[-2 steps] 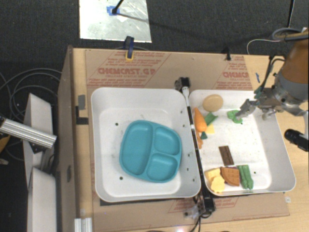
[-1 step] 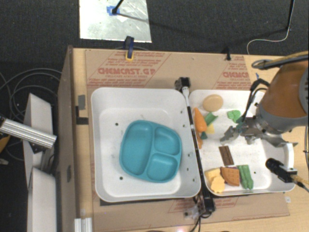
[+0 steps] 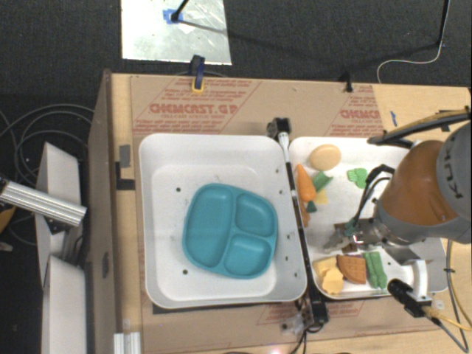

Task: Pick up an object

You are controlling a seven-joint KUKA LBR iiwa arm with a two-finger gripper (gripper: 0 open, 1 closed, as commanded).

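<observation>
Orange-banded arm low over the right bin, nothing lifted yet

Grey and orange, the arm [image 3: 424, 190] reaches in from the right and hangs over the right bin [image 3: 383, 147]. Its tool [image 3: 352, 234] sits low near the middle of that bin, just above a cluster of small food-like pieces at the near edge: a brown wedge [image 3: 352, 268], a yellow piece [image 3: 332, 279] and a green strip [image 3: 375, 268]. Whether the tool is spread or pressed together I cannot tell; its tip is small and dark against the clutter, and no piece can be made out between its fingers.

Farther back in the same bin lie a carrot [image 3: 304, 184] along the left wall, a pale egg [image 3: 324, 157] and a small green bit [image 3: 357, 175]. The left bin [image 3: 158, 153] holds a teal divided plate [image 3: 230, 229], well apart from the tool.

By my reading, the pick is still at the approach or grasping stage: the tool is down among the objects, but closing, securing and raising one remain to be done.
</observation>
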